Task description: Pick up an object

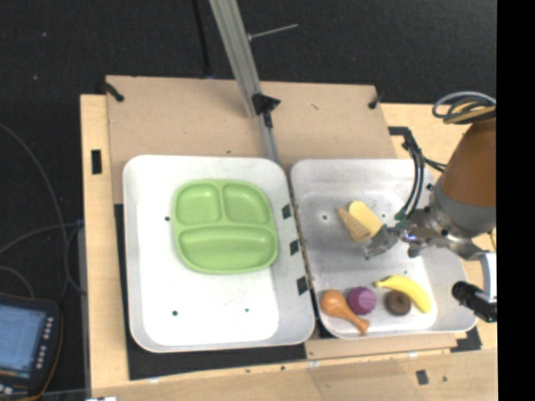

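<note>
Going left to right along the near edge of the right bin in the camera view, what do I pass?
Orange pear-shaped toy → purple round toy → dark brown round piece → banana. The last two touch, though the banana runs further right. The tool sits farther back, beside the yellow block.

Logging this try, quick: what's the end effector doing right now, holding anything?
End effector: beside the yellow block in the right bin; open or closed cannot be told.
</note>
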Motion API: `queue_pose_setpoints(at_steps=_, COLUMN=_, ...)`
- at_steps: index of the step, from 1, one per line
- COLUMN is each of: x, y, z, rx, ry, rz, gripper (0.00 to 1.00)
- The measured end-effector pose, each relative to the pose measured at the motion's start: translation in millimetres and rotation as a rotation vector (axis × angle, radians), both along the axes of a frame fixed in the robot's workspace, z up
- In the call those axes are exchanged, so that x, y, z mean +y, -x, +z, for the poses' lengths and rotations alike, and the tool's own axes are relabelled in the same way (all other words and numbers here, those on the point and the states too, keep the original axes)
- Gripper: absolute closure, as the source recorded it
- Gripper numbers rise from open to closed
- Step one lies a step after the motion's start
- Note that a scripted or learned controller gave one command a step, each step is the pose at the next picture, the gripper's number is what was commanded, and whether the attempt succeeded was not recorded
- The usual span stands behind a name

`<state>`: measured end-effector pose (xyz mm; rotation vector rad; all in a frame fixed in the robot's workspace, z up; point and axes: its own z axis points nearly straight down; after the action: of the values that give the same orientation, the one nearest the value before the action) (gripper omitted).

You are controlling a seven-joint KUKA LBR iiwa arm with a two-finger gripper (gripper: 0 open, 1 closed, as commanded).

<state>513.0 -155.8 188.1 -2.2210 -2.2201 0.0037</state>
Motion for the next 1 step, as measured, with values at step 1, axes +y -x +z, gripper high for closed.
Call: queue_pose_setpoints(at_steps=1, x=5.9, y=5.5, z=-46.4, rx=0.000, ry=-0.001, rz=0.000, gripper=0.00)
